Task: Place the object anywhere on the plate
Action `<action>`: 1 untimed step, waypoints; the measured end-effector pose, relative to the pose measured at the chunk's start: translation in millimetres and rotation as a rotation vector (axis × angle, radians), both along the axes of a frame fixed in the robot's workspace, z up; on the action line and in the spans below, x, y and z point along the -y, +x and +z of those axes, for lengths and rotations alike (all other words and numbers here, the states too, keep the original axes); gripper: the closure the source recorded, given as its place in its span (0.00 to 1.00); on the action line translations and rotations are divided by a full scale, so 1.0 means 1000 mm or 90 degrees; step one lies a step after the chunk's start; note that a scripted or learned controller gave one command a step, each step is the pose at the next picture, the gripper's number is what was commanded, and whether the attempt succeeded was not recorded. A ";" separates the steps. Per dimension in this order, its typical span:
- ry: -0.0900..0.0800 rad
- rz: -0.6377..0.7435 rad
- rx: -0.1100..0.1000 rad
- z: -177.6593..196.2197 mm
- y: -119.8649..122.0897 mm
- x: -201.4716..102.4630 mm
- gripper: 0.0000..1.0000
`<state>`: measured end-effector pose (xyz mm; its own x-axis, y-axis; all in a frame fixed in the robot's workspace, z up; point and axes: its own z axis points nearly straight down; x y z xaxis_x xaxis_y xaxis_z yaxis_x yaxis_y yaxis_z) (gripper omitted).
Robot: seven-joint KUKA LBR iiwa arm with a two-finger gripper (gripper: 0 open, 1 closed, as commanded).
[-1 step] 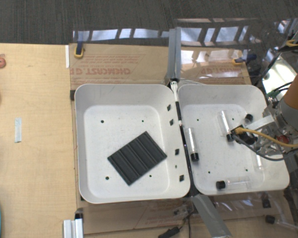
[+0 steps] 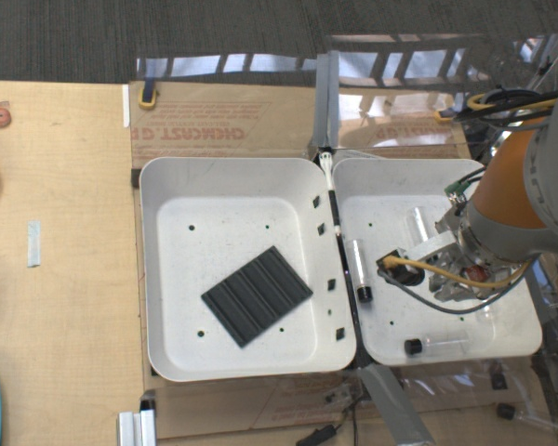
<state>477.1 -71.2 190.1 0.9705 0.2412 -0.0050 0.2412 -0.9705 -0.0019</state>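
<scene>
The grey arm's gripper (image 2: 444, 269), open or closed I cannot tell, hangs over the right white bin (image 2: 502, 342), a clear black-tipped tube (image 2: 359, 269) to its left, the dark ribbed rectangular plate (image 2: 257, 295) farther left, cardboard (image 2: 214, 128) printed "CHEMCAST" beyond.

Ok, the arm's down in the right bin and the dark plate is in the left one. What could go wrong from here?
1. Nothing can be seen held at the end effector, so it may lift away with nothing.
2. The pen lies close along the right bin's left wall, which probably leaves little room for a grasp.
3. The ribbed plate lies skewed in the left bin; a round item like the capped tube could roll off it.
</scene>
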 end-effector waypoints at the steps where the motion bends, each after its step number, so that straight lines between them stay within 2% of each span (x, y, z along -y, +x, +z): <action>1: -0.002 -0.028 0.001 0.084 0.032 -0.062 1.00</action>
